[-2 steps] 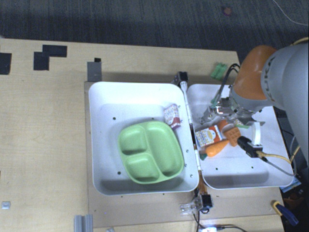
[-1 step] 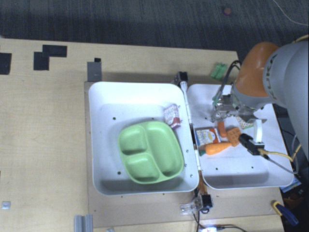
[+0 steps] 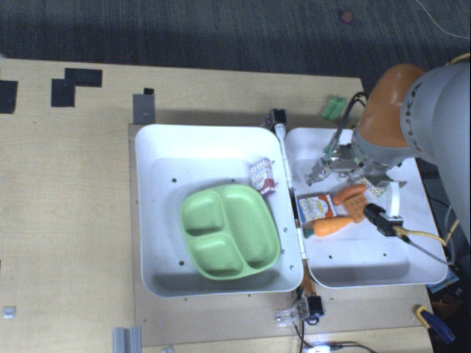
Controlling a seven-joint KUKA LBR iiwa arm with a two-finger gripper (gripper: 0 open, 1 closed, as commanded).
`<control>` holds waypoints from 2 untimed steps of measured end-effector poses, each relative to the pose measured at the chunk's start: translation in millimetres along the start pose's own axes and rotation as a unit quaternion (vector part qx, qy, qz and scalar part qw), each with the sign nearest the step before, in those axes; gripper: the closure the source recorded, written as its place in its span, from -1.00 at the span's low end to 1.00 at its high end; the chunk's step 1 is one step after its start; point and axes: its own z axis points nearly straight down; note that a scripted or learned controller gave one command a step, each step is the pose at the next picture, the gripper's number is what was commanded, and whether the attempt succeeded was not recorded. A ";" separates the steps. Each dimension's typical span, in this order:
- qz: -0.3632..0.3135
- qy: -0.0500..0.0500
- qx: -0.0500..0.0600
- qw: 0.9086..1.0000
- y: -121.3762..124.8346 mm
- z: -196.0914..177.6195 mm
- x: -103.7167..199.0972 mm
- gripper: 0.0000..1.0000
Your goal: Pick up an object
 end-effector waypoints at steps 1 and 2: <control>-0.001 0.005 0.014 1.000 9.5 19.2 2.7 -1.00; 0.001 0.005 0.013 1.000 -7.6 18.4 -3.7 -1.00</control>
